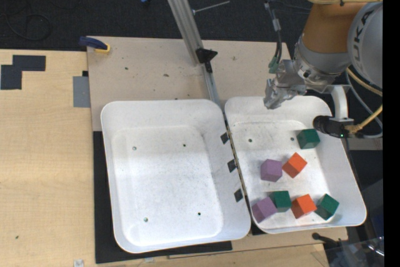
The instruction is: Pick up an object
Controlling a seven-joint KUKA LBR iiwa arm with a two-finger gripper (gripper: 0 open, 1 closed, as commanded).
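Several small blocks lie in the right bin (247,110). A green block (308,138) sits near the bin's right wall. A purple block (271,170) and an orange block (295,165) lie side by side in the middle. Near the front are a purple block (264,209), a green block (281,199), an orange block (304,205) and a green block (327,206). My gripper (275,100) hangs over the back edge of the right bin, well above and behind the blocks. I see nothing between its fingers.
The left bin (119,115) stands beside the right one, with black clips (232,166) along the shared edge. A slanted aluminium bar (184,15) rises behind the bins. A blue-and-yellow clamp (95,44) lies at the bench's back left.
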